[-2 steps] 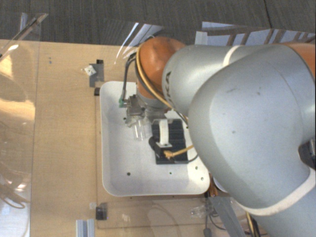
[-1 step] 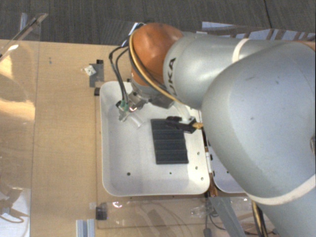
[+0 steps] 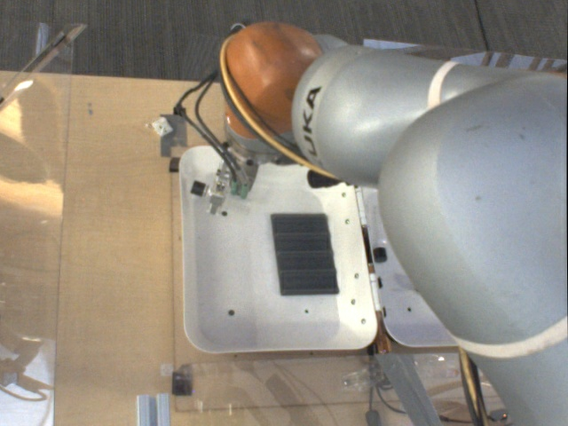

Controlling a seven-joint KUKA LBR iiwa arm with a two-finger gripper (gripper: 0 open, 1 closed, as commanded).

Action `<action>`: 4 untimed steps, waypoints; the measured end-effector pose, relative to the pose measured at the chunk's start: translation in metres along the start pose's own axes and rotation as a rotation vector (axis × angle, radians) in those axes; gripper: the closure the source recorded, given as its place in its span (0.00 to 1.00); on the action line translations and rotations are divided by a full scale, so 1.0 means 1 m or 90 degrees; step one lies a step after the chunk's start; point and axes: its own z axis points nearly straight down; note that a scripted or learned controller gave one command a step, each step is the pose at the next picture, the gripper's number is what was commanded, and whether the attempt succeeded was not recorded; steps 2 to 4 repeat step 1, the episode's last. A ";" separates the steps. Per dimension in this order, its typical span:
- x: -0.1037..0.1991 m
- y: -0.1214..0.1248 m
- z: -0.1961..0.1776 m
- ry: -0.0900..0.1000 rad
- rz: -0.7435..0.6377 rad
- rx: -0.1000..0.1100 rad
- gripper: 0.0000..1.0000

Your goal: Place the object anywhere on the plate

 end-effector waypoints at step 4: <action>0.070 -0.011 -0.072 0.000 -0.208 -0.001 1.00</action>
